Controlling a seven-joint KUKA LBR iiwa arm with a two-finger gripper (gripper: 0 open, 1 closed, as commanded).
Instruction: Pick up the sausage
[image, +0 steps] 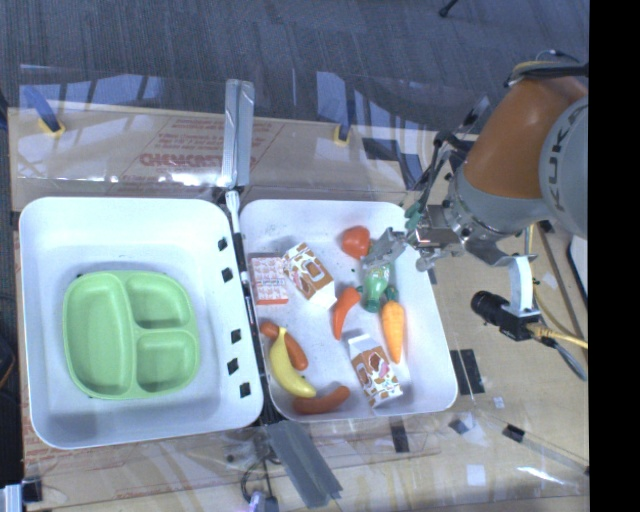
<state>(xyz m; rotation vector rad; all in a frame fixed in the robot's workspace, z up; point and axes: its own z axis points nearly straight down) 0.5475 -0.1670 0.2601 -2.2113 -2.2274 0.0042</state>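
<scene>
Arm over right bin, sausage not yet picked.
Pincer (383, 250) hangs above the green thing (375, 288) near the tomato (355, 241), can't tell if apart or together. Sausage (320, 401) lies at the bin's (440, 330) near edge beside the banana (285, 368), well apart from pincer, so the arm probably must travel toward it.

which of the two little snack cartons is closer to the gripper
The upper carton, beside the red tomato; the other carton lies at the bin's bottom edge, farther from the gripper.
</scene>
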